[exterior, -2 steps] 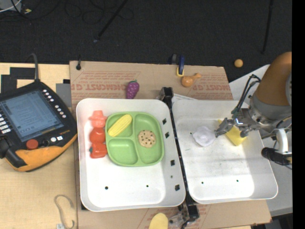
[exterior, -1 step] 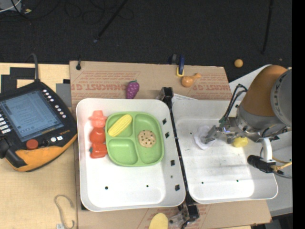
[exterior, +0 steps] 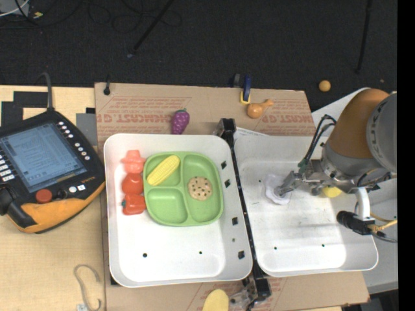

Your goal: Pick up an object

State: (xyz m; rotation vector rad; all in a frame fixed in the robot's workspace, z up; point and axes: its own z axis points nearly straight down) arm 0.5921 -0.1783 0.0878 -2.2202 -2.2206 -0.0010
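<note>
My hand [exterior: 283, 190] is low in the right bin [exterior: 305, 254], beside a small pale object [exterior: 277, 196] near the bin's middle; a yellow thing [exterior: 333, 191] lies partly under my wrist. The near half of this bin's floor is bare and open to me. In the left bin [exterior: 168, 258], a green divided plate [exterior: 183, 207] holding corn [exterior: 161, 169] and a cookie [exterior: 200, 188] fills the far half, with red toys [exterior: 133, 183] beside it; its near half is free. The black divider [exterior: 233, 193] between bins blocks sideways sweeps.
</note>
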